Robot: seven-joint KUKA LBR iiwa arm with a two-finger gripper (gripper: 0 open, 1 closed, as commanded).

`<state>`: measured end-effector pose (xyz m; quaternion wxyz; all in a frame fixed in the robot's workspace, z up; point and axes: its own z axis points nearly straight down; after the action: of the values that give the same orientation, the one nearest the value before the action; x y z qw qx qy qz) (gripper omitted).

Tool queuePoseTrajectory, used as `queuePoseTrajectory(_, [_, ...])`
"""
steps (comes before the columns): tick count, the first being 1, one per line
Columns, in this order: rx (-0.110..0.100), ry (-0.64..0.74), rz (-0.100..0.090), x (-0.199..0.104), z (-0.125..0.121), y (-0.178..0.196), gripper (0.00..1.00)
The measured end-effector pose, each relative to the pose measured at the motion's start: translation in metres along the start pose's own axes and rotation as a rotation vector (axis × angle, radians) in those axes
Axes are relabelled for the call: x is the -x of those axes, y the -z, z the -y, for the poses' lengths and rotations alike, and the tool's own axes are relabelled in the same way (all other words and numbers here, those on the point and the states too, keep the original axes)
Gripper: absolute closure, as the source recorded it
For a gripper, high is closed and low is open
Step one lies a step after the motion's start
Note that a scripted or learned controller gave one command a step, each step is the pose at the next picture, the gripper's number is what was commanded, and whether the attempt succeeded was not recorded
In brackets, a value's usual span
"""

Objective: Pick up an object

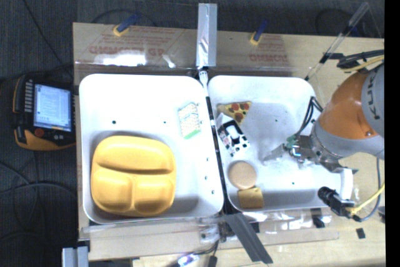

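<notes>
Gripper (281, 150) hovers inside right bin (275, 85); yellow loaf (132, 173) fills left bin (125, 87).

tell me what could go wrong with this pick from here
1. In the right bin, the round piece, tan block and black-and-white item crowd the left wall, so a grasp there may hit the wall or nudge a neighbour.
2. The pizza slice looks flat and may slip out of a pinch.
3. The gripper sits over bare floor near the right wall; closing there would likely catch nothing.
</notes>
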<state>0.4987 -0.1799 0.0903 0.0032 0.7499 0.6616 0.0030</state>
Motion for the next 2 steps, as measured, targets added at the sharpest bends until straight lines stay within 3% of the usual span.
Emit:
queuePoseTrajectory(1, [-0.011,-0.247,0.005,0.029,-0.061,0.086,0.0])
queuePoseTrajectory(2, [0.001,-0.249,-0.001,0.008,-0.009,0.0,0.0])
